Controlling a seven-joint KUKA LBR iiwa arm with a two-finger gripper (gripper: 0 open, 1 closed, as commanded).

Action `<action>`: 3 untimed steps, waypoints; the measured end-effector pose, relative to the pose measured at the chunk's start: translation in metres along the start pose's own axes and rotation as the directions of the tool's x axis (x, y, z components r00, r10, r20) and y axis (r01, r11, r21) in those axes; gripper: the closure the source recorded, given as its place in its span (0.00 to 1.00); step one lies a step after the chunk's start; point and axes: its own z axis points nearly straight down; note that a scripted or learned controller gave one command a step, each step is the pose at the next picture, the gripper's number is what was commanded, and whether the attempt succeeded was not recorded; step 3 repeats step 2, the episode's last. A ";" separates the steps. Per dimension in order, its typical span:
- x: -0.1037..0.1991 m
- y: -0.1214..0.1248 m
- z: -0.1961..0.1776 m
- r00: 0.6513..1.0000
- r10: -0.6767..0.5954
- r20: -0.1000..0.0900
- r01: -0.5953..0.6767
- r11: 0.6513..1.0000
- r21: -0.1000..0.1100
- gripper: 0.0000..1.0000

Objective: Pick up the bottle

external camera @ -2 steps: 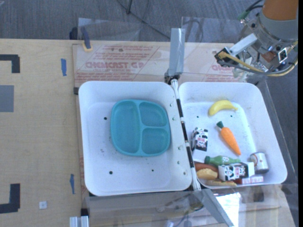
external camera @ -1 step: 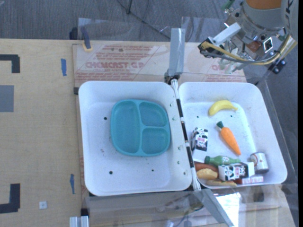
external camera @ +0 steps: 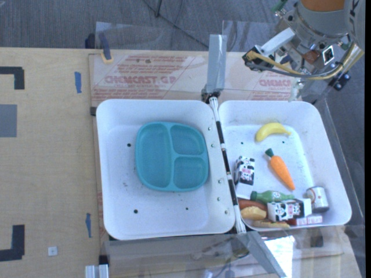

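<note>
Camera view is showing the bottle, green, lying on its side in the lower part of the right bin, its long axis running roughly left to right across the frame with a slight tilt. It is sitting tight among other things: a small carton is touching it just below, a can is lying near its right end, and a carrot is lying just above. The tool is hanging in the upper right of the frame, over the bin's far rim, so the bottle is lying well below it in the picture, toward the lower edge. Whether the tool is open or closed, I cannot tell. The arm is coming in from the upper right, its wrist pointing down and left. The coming move, I judge, is calling for a long travel down the frame, then a grip set across the bottle's short width.
</note>
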 end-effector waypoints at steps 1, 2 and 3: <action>-0.034 0.001 0.173 1.000 -0.012 0.003 0.012 1.000 0.004 0.00; -0.039 -0.017 0.173 0.999 -0.047 0.003 0.047 0.999 0.005 0.00; -0.039 -0.017 0.173 0.999 -0.047 0.003 0.047 0.999 0.005 0.00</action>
